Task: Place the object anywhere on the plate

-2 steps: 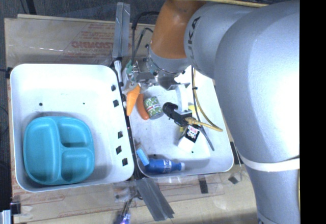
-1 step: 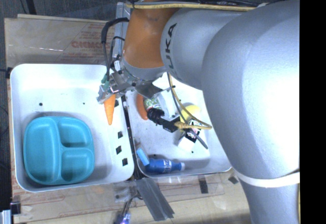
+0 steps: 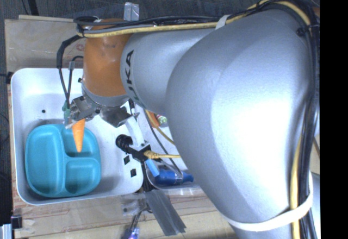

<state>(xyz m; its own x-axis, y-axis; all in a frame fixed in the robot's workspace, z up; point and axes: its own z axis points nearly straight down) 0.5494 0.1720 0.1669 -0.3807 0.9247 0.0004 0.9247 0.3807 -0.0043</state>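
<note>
The jaws (image 3: 76, 115) pinch the carrot (image 3: 78, 134) by its top above the blue plate (image 3: 49, 159), so lower it into a compartment before you let go.

A divided plate (image 3: 54, 164) lies in the near part of the left bin (image 3: 32, 83). A carrot (image 3: 78, 134) hangs point-down over the plate's upper right compartment, below the gripper (image 3: 76, 115). The arm (image 3: 217, 96) stretches in from the right, covering most of the right bin (image 3: 182, 192), where a small object (image 3: 166, 177) lies near its front edge.
</note>
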